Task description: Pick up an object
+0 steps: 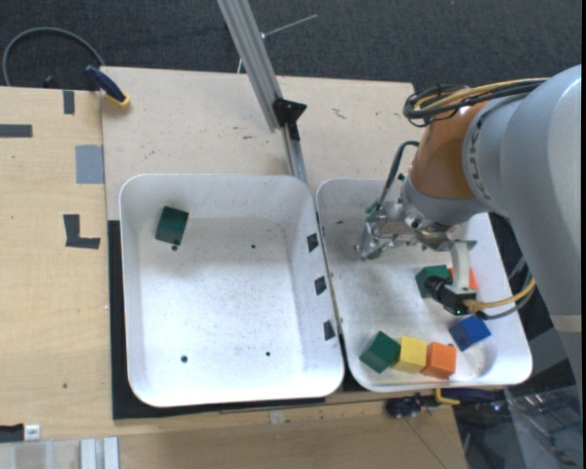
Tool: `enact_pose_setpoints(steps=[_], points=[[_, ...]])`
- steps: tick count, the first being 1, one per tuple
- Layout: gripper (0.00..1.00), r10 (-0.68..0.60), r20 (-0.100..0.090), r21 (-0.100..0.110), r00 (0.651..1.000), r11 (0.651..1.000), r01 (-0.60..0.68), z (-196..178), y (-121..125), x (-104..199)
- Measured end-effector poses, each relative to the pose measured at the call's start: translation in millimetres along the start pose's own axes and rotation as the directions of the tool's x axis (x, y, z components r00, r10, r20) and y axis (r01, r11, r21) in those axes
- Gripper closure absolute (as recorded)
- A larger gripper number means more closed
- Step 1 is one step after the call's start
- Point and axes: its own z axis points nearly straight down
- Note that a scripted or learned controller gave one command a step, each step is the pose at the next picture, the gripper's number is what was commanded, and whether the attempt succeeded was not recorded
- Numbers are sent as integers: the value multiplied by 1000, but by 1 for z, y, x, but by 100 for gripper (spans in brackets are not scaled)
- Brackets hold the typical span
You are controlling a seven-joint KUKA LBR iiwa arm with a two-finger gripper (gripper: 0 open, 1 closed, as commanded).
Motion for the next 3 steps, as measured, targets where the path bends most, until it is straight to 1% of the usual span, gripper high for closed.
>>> enact_pose_setpoints(steps=[1, 2, 3], points=[[100, 3, 1, -6, 1000, 1000, -3, -47, -7, -4], [100, 1, 1, -8, 1000, 1000, -1, -100, -6, -4], [100, -2, -1, -2, 1000, 1000, 2, -107, -35, 43]])
